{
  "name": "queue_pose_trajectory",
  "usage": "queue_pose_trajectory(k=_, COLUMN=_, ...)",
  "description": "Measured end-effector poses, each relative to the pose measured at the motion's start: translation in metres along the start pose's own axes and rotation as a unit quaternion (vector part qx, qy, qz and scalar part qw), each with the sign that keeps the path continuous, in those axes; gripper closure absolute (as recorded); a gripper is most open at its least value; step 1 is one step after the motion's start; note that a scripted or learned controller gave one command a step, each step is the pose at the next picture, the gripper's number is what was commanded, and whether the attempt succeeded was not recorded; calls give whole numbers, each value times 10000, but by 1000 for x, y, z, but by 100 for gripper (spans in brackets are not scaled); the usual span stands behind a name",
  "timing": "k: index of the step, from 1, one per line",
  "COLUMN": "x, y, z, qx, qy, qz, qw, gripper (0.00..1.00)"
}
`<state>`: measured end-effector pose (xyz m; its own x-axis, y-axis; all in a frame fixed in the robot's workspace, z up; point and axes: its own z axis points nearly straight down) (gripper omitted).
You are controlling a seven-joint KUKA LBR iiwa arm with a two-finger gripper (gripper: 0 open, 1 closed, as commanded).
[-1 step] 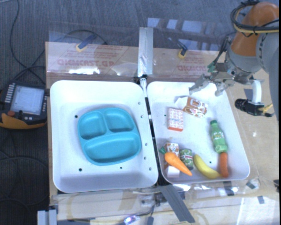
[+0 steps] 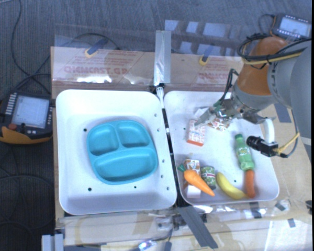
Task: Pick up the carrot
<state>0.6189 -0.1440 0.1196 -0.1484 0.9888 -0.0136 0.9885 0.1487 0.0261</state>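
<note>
Along the near wall of the right bin (image 2: 272, 192): carrot (image 2: 198, 182), lying flat, thick end toward the divider, tip pointing at the banana (image 2: 230, 186) just beside it. Crowded on all sides: small green-labelled packet (image 2: 191, 165) touching its top, dark green item (image 2: 208, 173) wedged between carrot and banana, white block (image 2: 193, 191) under its near edge. Farther right, a second orange stick-shaped piece (image 2: 249, 183) below a green bottle (image 2: 244, 152). Red-and-white carton (image 2: 197, 133) mid-bin, well apart from the carrot. Gripper (image 2: 218, 115) up at the far side of the same bin, above a small printed packet (image 2: 220, 123); cannot tell whether spread or closed, nor whether anything is gripped. Left bin (image 2: 73, 192) holding a blue divided tray (image 2: 123, 150). Handheld pendant (image 2: 23, 117) on the floor to the left of the surface.
</note>
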Motion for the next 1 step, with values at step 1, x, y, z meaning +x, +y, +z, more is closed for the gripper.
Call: queue_pose_trajectory(k=1, x=68, y=-38, z=-66, qx=141, qy=65, qz=331, qw=9993, gripper=0)
